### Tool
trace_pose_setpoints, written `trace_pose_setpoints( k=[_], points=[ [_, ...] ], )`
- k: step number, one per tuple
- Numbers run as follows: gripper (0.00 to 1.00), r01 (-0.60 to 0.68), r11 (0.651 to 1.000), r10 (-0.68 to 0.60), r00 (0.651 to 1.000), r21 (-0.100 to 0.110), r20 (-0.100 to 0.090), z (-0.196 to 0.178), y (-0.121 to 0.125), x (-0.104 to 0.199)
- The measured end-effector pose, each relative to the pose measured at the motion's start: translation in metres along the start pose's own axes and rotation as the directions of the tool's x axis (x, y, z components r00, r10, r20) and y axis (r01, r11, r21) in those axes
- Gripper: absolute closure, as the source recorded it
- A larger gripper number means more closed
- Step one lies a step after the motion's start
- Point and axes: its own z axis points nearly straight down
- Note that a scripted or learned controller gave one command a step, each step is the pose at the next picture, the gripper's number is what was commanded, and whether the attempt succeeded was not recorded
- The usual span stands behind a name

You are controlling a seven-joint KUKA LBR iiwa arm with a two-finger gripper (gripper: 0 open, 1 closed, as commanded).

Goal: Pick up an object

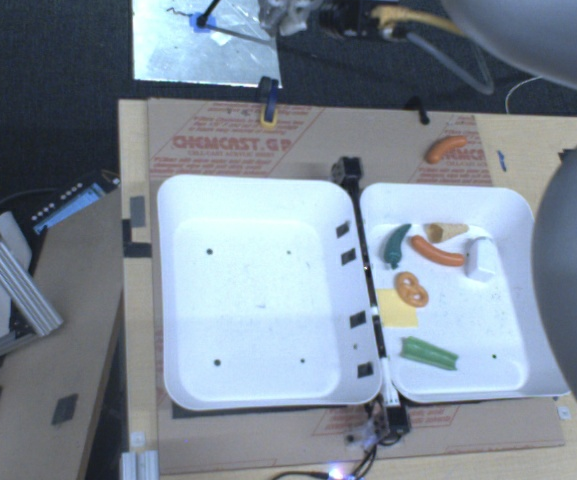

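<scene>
The right bin (508, 368) holds several small things. A dark green pepper (396, 244), an orange sausage (437, 252), a tan wedge (447, 232) and a white block (480, 259) lie near its far side. A pretzel (411, 289), a yellow slice (397, 311) and a green pod (429, 353) lie nearer the front. My gripper (288, 3) hangs high at the top of the view, far beyond both bins and well away from all of these. The grey arm (528, 18) runs off to the right from it.
The left bin (258, 298) sits beside the right one, joined by a black divider (363, 268). Another orange sausage (446, 149) lies on the cardboard behind the right bin. A yellow and blue clamp (268, 103) stands at the board's far edge. A grey arm link (573, 288) overhangs the right bin's edge.
</scene>
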Motion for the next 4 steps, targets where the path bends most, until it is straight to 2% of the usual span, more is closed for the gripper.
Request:
trace_pose_setpoints(
  k=[4],
  points=[
    [1.0,-0.001,1.0,0.001,1.0,-0.001,0.001,0.0029,0.0,-0.0003]
  ],
)
